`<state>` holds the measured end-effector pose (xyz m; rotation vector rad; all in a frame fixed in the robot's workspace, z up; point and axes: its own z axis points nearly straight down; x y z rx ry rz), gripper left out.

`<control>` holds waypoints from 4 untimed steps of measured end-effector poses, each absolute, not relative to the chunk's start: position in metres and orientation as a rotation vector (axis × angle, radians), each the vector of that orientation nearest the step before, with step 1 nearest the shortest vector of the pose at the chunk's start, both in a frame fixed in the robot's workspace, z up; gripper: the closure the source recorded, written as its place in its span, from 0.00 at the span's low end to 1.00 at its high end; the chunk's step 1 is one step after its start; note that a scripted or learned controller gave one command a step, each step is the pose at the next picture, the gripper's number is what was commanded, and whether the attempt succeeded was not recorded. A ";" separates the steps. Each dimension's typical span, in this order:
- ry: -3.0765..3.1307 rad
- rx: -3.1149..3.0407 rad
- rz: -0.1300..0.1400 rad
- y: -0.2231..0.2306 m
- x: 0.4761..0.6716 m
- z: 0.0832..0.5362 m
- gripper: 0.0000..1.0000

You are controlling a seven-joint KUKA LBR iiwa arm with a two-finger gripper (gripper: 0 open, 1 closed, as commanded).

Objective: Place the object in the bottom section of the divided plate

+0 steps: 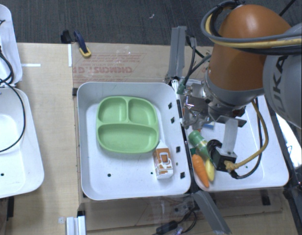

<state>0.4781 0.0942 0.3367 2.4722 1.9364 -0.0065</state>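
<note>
A light green divided plate (127, 125) lies in the left bin (92, 180), with two small sections at the back and one wide section at the front. A small white and orange carton (163, 163) rests on the bin floor just off the plate's front right corner. My gripper (192, 115) hangs over the left edge of the right bin (268, 175), largely covered by the orange wrist. Below it lie a green toy vegetable (197, 141), an orange carrot (200, 171) and a yellow piece (210, 171). I see nothing held.
A low wall (182, 146) separates the two bins. A white tray (13, 146) with a black cable sits at the far left. A blue and yellow tool (82, 45) lies on the cardboard behind the left bin.
</note>
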 end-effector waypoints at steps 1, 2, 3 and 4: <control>2.258 2.188 -0.010 0.121 0.476 0.143 1.00; 2.370 2.060 -0.005 0.082 0.478 0.344 1.00; 2.406 2.024 -0.008 0.099 0.477 0.141 1.00; 2.466 1.948 -0.007 0.180 0.487 0.221 1.00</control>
